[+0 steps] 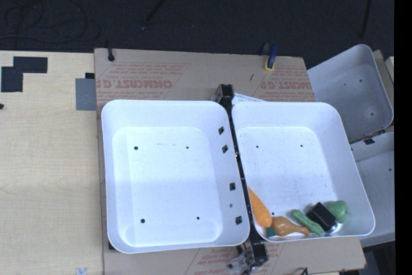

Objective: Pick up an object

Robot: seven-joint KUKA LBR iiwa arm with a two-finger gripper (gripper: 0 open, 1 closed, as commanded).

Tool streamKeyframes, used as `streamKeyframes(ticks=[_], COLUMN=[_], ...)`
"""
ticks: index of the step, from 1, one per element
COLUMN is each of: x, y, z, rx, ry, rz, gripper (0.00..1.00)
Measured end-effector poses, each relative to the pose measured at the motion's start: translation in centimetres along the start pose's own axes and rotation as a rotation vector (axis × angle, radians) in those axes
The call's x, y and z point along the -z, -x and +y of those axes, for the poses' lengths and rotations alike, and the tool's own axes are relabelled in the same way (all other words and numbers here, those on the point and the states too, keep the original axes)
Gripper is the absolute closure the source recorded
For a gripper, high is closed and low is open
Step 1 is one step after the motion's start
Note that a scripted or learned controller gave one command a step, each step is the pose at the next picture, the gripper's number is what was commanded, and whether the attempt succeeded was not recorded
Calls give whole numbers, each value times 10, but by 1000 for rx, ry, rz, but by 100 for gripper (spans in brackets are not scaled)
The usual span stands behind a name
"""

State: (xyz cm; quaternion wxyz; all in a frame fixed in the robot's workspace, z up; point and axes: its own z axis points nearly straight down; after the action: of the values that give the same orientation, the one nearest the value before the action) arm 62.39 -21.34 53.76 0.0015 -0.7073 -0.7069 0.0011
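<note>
You can read red print, upside down, on the cardboard sheet (193,77) under the bins: "CHEMCRST. G.P" at its left, a shorter fragment at its right. More red lettering at its near edge is illegible.

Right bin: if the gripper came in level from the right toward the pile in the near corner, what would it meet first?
Probably the bin's right wall if it travels low; above that, the round green toy, then the black block beside it. Depth is unclear here.

One fixed overhead camera slants down on both bins (232,158).
</note>
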Motion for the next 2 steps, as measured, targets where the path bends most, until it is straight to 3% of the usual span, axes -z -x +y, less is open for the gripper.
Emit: streamKeyframes(ticks=[1, 2], x=[-1, 0], y=[-2, 0], z=[21, 1], rx=[5, 0], ry=[2, 0], rz=[-1, 0], gripper=[100, 100])
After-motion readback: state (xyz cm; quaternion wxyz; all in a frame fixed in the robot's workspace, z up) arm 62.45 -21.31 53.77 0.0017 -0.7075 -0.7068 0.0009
